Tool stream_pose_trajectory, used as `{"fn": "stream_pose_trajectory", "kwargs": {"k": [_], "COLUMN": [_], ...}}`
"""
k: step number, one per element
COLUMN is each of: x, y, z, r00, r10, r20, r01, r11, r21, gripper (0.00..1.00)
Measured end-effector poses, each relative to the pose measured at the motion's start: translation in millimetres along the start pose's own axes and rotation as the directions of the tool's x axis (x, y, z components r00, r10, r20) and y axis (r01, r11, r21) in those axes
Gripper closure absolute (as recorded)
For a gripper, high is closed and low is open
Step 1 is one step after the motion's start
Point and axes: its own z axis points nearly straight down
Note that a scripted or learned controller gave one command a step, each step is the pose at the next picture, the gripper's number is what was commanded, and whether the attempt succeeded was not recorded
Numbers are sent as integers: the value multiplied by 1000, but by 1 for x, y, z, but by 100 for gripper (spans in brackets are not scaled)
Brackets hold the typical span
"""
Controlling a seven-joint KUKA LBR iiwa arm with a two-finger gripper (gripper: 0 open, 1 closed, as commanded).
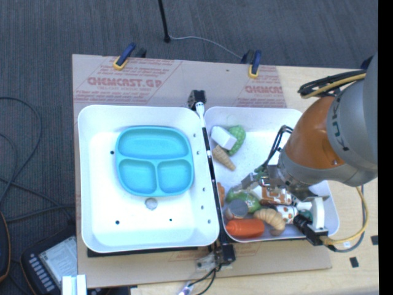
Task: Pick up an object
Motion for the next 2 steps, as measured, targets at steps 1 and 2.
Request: {"fn": "stream_pose_trajectory", "kwargs": {"k": [1, 2], "x": [0, 0], "y": [0, 0], "z": [0, 0], "r00": [1000, 1000], "r10": [0, 0], "r20": [0, 0], "r01": [0, 0], "r11": [1000, 1000], "r21": [-1, -1], "gripper": [0, 0]}}
